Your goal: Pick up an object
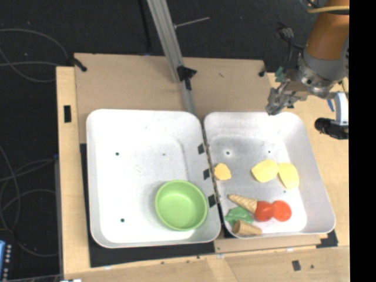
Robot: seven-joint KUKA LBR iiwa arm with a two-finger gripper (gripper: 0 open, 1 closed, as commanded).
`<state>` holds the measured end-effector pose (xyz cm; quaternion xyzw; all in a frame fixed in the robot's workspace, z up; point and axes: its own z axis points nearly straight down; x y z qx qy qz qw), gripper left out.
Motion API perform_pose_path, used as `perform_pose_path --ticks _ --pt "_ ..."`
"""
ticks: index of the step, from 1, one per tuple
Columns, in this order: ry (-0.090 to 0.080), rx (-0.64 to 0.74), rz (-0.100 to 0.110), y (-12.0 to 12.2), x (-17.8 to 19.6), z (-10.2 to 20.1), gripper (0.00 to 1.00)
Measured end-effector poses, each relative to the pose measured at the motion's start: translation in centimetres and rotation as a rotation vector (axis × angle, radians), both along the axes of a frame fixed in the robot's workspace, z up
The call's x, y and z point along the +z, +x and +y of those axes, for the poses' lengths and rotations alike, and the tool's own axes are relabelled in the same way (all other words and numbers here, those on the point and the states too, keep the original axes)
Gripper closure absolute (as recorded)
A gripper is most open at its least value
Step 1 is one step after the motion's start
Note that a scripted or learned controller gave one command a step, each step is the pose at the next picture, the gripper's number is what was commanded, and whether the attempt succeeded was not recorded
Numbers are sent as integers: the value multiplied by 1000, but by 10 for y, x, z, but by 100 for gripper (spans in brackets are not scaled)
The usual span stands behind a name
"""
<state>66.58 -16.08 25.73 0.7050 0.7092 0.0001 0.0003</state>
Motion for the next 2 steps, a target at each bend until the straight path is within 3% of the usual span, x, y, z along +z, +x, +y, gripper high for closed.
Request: perform_pose_path --ticks 2 --pt "1 0 1 -23 -5 89 100"
